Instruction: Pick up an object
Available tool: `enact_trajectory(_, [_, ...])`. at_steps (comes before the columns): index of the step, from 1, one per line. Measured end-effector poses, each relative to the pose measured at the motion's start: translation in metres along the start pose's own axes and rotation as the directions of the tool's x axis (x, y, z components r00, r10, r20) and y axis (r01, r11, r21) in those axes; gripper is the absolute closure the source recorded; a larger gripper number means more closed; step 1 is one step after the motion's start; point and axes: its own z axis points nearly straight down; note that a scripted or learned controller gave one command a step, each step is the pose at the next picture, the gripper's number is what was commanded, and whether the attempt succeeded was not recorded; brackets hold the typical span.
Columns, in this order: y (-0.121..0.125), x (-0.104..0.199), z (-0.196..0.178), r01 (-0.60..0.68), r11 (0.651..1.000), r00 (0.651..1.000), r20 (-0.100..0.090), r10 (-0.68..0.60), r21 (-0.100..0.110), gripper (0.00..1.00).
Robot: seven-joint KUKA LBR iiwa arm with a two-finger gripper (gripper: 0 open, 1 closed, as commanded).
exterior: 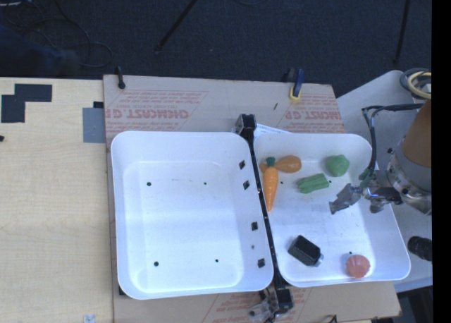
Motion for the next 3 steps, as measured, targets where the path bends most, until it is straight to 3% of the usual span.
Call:
enact_trajectory(1, [0.082,-0.049,0.139,0.002,1.0,1.0,0.0,-0.002,0.007,0.0])
enact_trajectory(2, [0.083,-0.051,0.122,-0.003,1.0,1.0,0.001,0.003,-0.002,1.0])
enact_trajectory(3, [0.108,-0.008,-0.053,0.005,1.0,1.0,0.005,-0.005,-0.021,1.0])
